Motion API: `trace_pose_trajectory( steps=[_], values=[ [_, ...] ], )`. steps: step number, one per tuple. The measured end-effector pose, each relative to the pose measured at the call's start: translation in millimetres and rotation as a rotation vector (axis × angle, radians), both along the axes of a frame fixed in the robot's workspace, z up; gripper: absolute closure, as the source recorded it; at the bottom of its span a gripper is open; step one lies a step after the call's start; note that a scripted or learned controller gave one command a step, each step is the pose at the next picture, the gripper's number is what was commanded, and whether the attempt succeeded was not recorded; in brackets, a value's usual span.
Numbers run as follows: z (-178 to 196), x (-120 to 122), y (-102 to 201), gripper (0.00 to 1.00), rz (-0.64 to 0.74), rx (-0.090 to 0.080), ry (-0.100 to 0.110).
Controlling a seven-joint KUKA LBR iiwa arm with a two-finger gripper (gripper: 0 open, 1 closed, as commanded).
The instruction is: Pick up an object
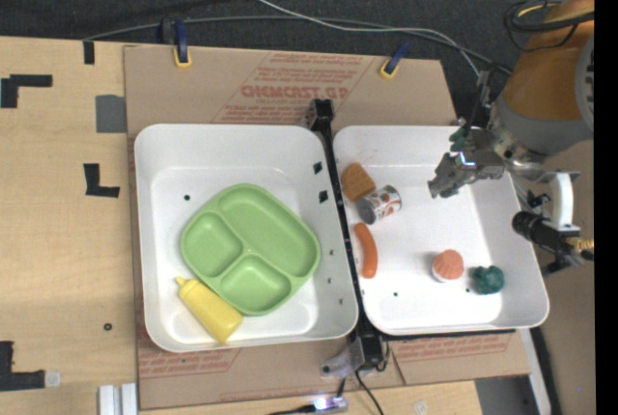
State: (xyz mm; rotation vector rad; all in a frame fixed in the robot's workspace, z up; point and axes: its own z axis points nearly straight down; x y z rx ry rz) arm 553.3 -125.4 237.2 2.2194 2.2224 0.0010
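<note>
White plastic forms the right bin [502, 312], and every candidate for the pick lies on its floor. The small can [382, 203], white with red print, is seen on its side just left of and slightly below the gripper [452, 174]; its long axis is judged to run roughly across the bin, tipped a little. It is the object nearest the gripper, though the two are apart. Touching or just beside the can, on its upper left, a brown bread-like piece [357, 179] is seen against the divider wall. Below the can, an orange-red sausage [368, 250] is laid with its long axis running toward the near rim. Further from the can, toward the near right corner, a round orange-and-white item [447, 265] and a dark green lump [487, 280] are found close together.

The gripper is seen above the upper right part of the bin, with nothing visibly between its fingers; whether they are spread or closed cannot be told, since the dark tip is small and blurred. The arm [541, 95] is cut off at the frame's right edge.

In the left bin [154, 152], well apart from the can, a green divided plate [251, 249] and a yellow bottle [209, 309] are seen.
</note>
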Motion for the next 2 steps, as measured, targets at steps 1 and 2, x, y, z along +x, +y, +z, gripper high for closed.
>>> trace_pose_trajectory(
  steps=[1,2],
  values=[
    [2.2,13.2,43.5,1.0,0.005,0.001,0.002],
    [-10.0,18.6,94.5,1.0,0.004,0.001,0.004]
  ],
)
